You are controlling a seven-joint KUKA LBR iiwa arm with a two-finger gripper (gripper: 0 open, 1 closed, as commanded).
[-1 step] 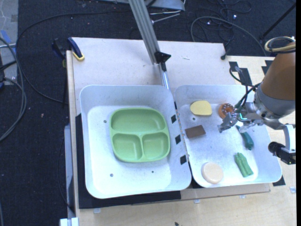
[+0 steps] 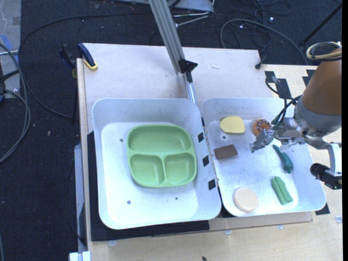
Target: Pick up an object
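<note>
Right bin [image 2: 228, 105]: one yellow piece [image 2: 232, 125], one brown block [image 2: 225, 152], one cream disc [image 2: 245, 199], two green items [image 2: 282, 190]. End effector [image 2: 260, 143] hovers; grip state unclear.

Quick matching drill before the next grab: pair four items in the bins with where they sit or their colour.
Things:
1. divided tray
2. yellow piece
3. brown block
4. cream disc

Descriptions:
A. near front edge of right bin
B. green, in left bin
C. by the right bin's left wall
D. towards back of right bin

Pairs: 1-B, 2-D, 3-C, 4-A
</note>
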